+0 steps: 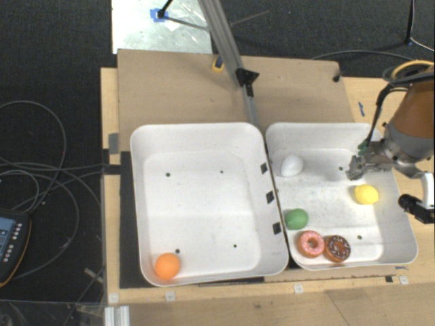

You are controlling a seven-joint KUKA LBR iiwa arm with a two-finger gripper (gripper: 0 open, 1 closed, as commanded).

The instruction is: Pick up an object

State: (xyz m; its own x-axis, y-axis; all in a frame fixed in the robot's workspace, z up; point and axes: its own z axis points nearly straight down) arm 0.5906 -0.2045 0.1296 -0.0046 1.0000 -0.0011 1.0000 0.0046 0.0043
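The right bin (319, 136) holds a yellow lemon-like object (366, 194), a white rounded object (292, 165), a green ball (296, 217), a pink frosted donut (310, 243) and a brown donut (337, 248). An orange ball (166, 265) lies in the near left corner of the left bin (197, 138). My gripper (359, 168) hangs over the right side of the right bin, just above and left of the yellow object. Nothing shows between its fingers.
A grey slanted pole (228, 39) crosses above the bins from the top. Cables run on the floor at left, beside a handheld pendant (10, 240). The bench edge lies close below the bins.
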